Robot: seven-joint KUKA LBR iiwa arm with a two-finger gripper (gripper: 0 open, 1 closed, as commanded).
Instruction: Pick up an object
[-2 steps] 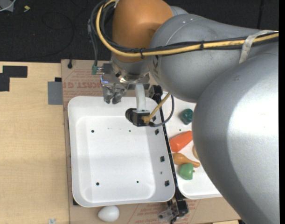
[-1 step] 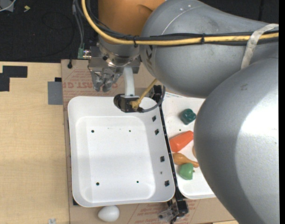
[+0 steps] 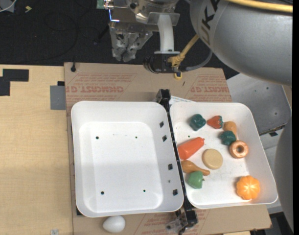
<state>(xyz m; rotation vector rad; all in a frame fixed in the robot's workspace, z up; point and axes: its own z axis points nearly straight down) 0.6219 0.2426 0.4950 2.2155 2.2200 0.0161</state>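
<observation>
My gripper (image 3: pixel 126 50) hangs high above the back edge of the bench, behind the left bin (image 3: pixel 85 116) and well away from the objects. The right bin (image 3: pixel 259 146) holds several toy foods: an orange-red carrot (image 3: pixel 191 147), a beige disc (image 3: pixel 212 158), a pink-ringed doughnut (image 3: pixel 238 149), an orange pumpkin-like fruit (image 3: pixel 247 188), a green pepper (image 3: pixel 195 179), a brown drumstick shape (image 3: pixel 192 167), two teal pieces (image 3: pixel 197 122) (image 3: pixel 227 137), a small red piece (image 3: pixel 215 122) and a tan piece (image 3: pixel 230 127).
A white egg (image 3: pixel 113 223) lies on the cardboard in front of the left bin, outside it. A black hinge strip (image 3: pixel 170 151) runs between the bins. The big grey arm body (image 3: pixel 247 23) fills the upper right.
</observation>
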